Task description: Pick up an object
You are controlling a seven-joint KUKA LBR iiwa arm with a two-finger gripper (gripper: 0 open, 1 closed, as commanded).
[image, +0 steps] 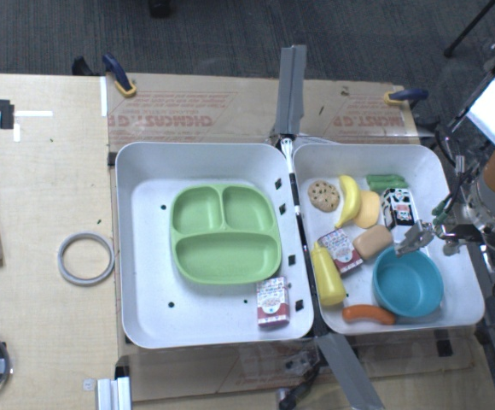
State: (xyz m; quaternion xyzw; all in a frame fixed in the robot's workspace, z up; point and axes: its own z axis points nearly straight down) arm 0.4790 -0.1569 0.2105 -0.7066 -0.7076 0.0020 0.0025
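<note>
Left shallow white plastic bin [136, 254]: green three-compartment plastic tray [225, 233] at centre, small red-and-white carton [272, 302] just below its lower right corner. Right shallow white plastic bin [461, 306]: round blue plastic bowl [408, 284] at lower right, yellow plastic bottle [328, 276] at left. Metal two-finger gripper [415, 237] at the bowl's upper rim, fingers narrowly apart, nothing between them.

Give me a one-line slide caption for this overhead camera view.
Gripper poised over the right bin of toy food and a blue bowl; a green divided plate sits in the left bin.
</note>
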